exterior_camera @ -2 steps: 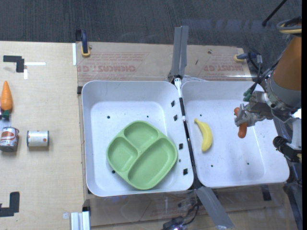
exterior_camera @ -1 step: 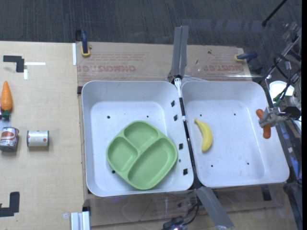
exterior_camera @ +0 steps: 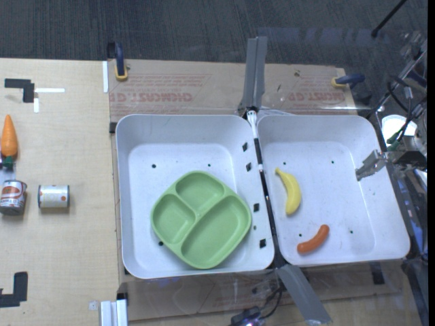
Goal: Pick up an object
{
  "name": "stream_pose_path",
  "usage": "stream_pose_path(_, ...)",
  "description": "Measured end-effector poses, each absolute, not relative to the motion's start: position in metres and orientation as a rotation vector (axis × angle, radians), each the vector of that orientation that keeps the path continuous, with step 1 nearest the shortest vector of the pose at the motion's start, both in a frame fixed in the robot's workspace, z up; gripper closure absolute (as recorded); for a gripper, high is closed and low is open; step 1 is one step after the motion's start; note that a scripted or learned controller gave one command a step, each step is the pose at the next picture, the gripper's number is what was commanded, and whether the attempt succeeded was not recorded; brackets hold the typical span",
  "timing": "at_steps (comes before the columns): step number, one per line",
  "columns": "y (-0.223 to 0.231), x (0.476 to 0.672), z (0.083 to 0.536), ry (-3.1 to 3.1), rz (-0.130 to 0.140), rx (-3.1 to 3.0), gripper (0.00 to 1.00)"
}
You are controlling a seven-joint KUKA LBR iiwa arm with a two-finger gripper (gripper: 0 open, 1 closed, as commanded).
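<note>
At the near edge of the bench, closest to the camera, a grey bracket [exterior_camera: 304,296] jutted out below the seam between the two bins. Just above it, in the right bin [exterior_camera: 319,136], lay an orange sausage [exterior_camera: 312,239] near the front wall, with a yellow banana [exterior_camera: 289,190] a little farther back and to the left, the two apart. The left bin [exterior_camera: 136,134] held a green divided plate [exterior_camera: 201,219], lying flat and empty.

The gripper [exterior_camera: 369,165] hung at the right bin's right wall, well away from both food items; whether its fingers were open or closed could not be told, and nothing showed between them. By that reckoning the pick had not been made: every object rested on a bin floor, and approach, descent, grasp and lift all remained.

The bins sat on a brown board [exterior_camera: 183,87] held by clamps, beside a pale wooden table [exterior_camera: 61,263] carrying a carrot [exterior_camera: 8,136] and two cans [exterior_camera: 32,197]. Dark carpet [exterior_camera: 170,12] lay beyond
</note>
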State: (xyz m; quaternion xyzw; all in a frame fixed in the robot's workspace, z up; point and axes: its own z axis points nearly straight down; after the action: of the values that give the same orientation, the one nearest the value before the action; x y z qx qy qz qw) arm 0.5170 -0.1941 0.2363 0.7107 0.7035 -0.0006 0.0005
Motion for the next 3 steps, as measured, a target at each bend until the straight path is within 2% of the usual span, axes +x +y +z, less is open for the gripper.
stream_pose_path(1, -0.143, 0.481, 0.125, 2.169, -0.001, 2.273, 0.0)
stream_pose_path(2, -0.112, 0.477, 0.092, 2.496, 0.0, 1.909, 0.0)
stream_pose_path(3, -0.112, 0.478, 0.102, 2.493, 0.0, 1.911, 1.0)
